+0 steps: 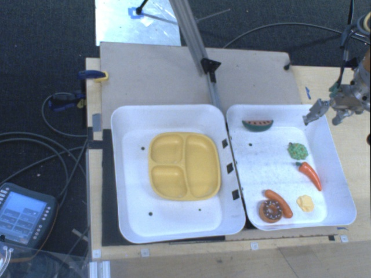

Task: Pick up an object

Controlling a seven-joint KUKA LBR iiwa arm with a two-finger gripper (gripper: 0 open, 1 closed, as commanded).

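The right bin (255, 172) holds several toy foods: a watermelon slice (257, 124) at the back, a green broccoli (298, 150), an orange carrot (310, 174), a sausage (278, 202), a brown donut (270, 212) and a small yellow piece (305, 202). My gripper (324, 114) hangs above the bin's far right corner, well above the food. Its two fingers are spread open with nothing between them. The broccoli lies closest to it, below and to its left.
The left bin (130, 155) carries a yellow divided plate (184, 165). A slanted metal pole (191, 33) crosses the bench behind the bins. A teach pendant (23, 213) and cables lie on the floor to the left.
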